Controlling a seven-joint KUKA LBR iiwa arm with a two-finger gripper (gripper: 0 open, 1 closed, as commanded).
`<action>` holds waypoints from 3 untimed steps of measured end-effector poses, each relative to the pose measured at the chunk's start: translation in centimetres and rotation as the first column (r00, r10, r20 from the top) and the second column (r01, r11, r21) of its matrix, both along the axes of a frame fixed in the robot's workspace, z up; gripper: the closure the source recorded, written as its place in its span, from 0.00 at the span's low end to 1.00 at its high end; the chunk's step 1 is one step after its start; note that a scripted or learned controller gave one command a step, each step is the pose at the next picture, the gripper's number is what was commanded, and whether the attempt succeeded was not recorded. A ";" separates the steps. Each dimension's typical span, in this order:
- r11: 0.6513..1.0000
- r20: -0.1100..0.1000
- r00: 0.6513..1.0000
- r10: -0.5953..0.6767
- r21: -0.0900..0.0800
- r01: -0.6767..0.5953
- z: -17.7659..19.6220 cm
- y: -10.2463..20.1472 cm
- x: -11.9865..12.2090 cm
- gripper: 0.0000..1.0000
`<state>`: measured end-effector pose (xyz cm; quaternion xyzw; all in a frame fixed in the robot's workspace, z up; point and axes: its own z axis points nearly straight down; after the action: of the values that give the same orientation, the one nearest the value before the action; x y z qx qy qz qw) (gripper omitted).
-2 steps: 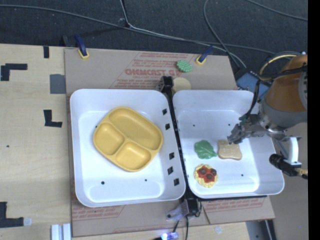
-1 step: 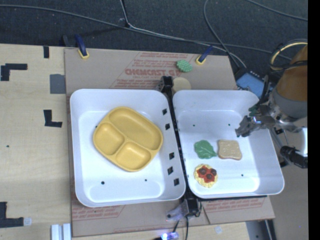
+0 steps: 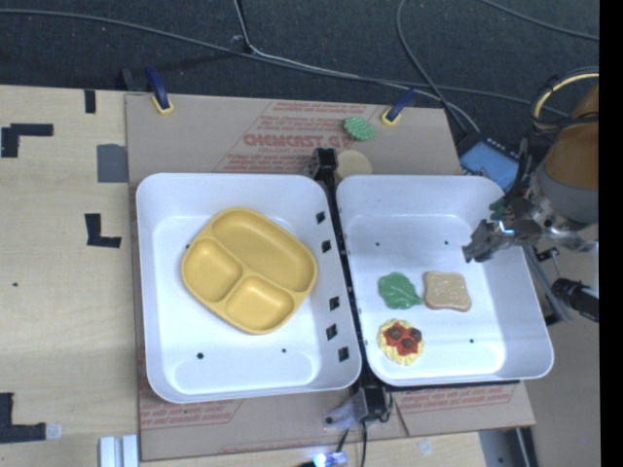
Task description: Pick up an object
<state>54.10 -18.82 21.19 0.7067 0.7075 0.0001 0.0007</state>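
The right bin (image 3: 370,207) holds three small food toys: a green leafy piece (image 3: 397,289), a tan toast slice (image 3: 448,291) beside it, and a yellow round piece with red dots (image 3: 401,341) nearer the front. The gripper (image 3: 484,242) hangs at the bin's right side, up and to the right of the toast, apart from all three. Nothing shows between its fingers, and their state is unclear from this angle. The arm's grey wrist and orange band rise at the right edge.
A yellow divided plate (image 3: 250,269) lies in the left bin (image 3: 161,202). A small green object (image 3: 358,126) rests on the cardboard behind the bins. Clamps hold the cardboard's back edge and cables run across the dark floor behind.
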 end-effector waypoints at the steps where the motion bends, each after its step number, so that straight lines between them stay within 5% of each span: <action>1: 1.000 -0.002 1.000 0.006 0.002 -0.006 -0.5 5.4 2.3 1.00; 3: 1.000 -0.003 1.000 0.004 0.001 -0.004 -0.3 15.8 3.8 1.00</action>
<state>57.87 -3.00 20.86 0.7052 0.7090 -0.0005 -0.0008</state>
